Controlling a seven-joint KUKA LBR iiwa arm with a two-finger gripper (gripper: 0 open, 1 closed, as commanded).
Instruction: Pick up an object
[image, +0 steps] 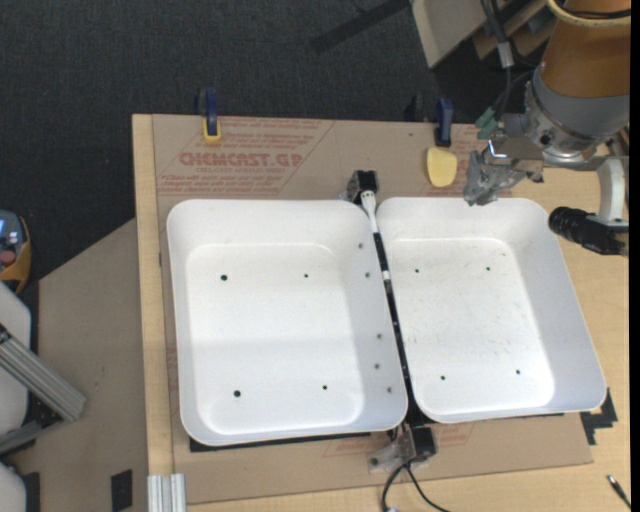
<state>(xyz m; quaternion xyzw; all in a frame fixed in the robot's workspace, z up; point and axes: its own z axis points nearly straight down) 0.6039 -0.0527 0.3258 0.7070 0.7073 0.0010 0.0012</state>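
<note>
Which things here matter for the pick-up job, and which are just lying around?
For the job:
gripper
yellow object on the board behind the bins
left bin
right bin

Lying about:
blue clamps
cardboard sheet
cable

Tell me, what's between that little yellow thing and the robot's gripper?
Nothing: in the camera view, bare bench board separates the yellow object from the gripper, just above the right bin's rim.

The arm is cut off by the top edge, and the gripper is too small to read.
</note>
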